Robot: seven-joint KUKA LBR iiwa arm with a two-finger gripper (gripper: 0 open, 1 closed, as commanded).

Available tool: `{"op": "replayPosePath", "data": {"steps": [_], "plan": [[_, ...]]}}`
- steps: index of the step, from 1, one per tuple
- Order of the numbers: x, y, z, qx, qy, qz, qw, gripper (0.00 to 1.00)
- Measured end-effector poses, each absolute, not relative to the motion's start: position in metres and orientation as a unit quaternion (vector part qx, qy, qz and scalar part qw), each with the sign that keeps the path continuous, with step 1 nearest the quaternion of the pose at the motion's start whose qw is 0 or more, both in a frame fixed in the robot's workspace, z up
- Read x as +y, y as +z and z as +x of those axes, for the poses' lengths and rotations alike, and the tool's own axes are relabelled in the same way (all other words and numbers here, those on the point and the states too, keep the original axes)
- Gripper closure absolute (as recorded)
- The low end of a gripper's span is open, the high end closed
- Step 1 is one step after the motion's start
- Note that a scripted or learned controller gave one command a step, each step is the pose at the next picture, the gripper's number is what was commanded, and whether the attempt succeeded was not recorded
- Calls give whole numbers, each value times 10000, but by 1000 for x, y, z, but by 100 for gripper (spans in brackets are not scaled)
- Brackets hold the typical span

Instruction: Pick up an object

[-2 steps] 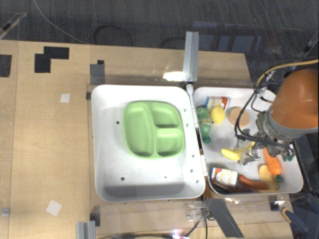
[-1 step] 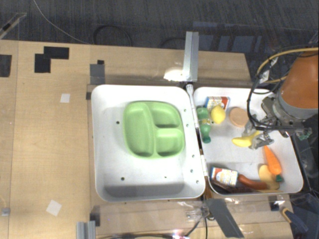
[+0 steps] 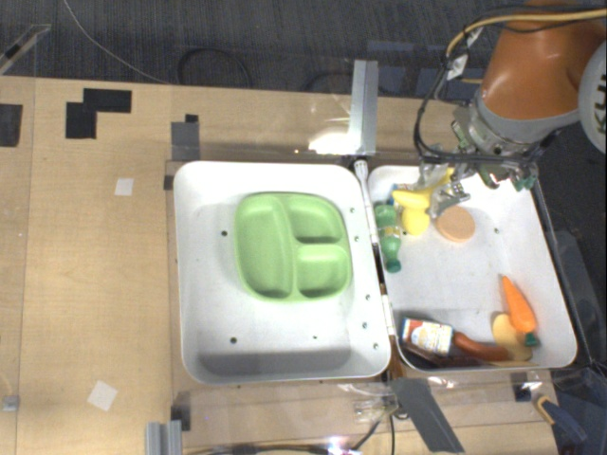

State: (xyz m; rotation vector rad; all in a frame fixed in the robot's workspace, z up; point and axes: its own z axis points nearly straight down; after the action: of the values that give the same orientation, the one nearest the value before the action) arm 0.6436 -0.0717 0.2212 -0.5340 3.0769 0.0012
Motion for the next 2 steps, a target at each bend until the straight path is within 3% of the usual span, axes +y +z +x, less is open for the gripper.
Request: {"op": "replayPosePath", "data": {"steps": [1,2], "plan": [[-132,152,592,9627,-8,-2706,33,100],[-44,238,553,9774,-8,-2113,87,100]]}}
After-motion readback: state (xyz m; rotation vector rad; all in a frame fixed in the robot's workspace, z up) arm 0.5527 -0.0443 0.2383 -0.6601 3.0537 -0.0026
